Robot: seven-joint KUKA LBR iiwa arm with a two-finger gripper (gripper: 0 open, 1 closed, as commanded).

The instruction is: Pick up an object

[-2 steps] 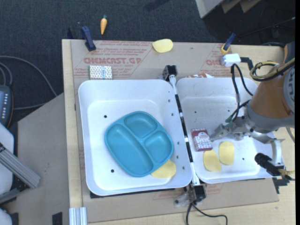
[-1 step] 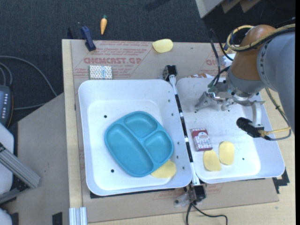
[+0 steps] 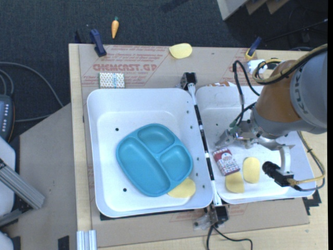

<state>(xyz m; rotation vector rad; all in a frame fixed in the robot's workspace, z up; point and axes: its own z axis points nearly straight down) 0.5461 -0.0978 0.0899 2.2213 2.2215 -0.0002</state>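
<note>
Yellow pieces [image 3: 243, 175] and red packet [image 3: 226, 161] lie loose near the right bin's [image 3: 218, 99] front wall, end effector [image 3: 240, 133] just behind them, grip state unreadable; best drop straight onto the packet, clear of the wall, left bin's blue tray [image 3: 153, 159] irrelevant.

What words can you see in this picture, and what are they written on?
"CHEMCAST GP", in red letters, on the brown board under the bins; the smaller red print around it is too blurred to read.
The small red and white packet in the right bin has printing, too small to read.
The little patterned packet on the board has marks, too blurred to read.
</note>
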